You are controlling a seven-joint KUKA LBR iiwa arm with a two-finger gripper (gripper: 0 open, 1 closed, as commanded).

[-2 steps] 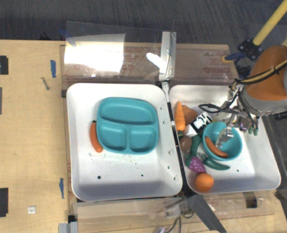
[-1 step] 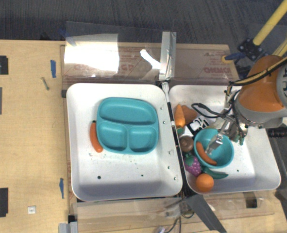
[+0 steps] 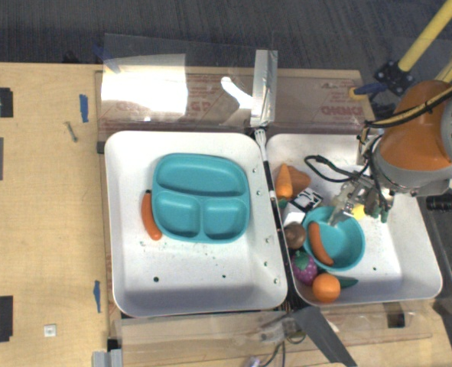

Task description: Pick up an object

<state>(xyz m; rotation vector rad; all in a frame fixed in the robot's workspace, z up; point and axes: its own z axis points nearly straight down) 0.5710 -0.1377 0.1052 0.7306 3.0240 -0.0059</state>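
Teal bowl (image 3: 340,241) and its orange sausage-shaped piece (image 3: 318,245) are sitting under the end effector (image 3: 346,205) in the right bin (image 3: 409,262).
Bowl rim is lying just below the tip, slightly nearer; whether the end effector is gripping anything I cannot tell; crowding toys, the small carrot (image 3: 284,179) and orange ball (image 3: 326,287) among them, are risking a glancing, slipping grasp; the teal tray (image 3: 200,197) is resting in the left bin (image 3: 126,266).

Legible text: none. Clear panel (image 3: 233,98), behind the two white bins (image 3: 126,205): faint red lettering at its middle and right end, too blurred and glared to read. Small white card (image 3: 308,199), in the right bin (among the toy food): black marking, unreadable.
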